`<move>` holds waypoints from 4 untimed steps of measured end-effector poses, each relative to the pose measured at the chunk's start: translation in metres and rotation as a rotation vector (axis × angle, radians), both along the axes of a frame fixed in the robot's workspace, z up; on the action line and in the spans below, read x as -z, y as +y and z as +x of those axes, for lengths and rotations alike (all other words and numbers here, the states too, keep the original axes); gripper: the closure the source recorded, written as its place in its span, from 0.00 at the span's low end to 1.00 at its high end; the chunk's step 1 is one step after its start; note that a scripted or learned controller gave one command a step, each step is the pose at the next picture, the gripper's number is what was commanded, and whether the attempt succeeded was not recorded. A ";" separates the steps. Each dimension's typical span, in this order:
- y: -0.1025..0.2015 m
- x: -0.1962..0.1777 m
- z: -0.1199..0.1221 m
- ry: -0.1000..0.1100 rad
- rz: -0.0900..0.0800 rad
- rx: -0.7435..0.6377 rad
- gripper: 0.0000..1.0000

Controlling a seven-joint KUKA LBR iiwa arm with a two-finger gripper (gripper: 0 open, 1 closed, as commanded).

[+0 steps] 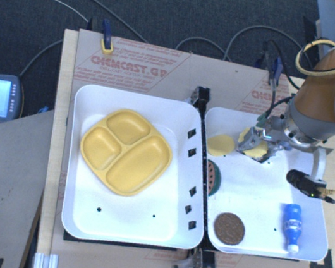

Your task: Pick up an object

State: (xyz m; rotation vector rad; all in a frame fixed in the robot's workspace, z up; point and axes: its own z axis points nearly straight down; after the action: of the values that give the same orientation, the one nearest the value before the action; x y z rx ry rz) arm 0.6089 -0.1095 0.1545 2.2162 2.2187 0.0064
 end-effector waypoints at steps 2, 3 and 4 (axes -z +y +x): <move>-0.013 -0.096 -0.003 0.001 0.000 0.001 1.00; 0.045 -0.100 -0.002 0.007 0.003 -0.005 1.00; 0.107 -0.098 -0.003 0.009 0.003 -0.005 1.00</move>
State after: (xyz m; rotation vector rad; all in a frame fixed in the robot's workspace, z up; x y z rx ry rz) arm 0.6059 -0.0022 0.2525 2.2168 2.2301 0.0000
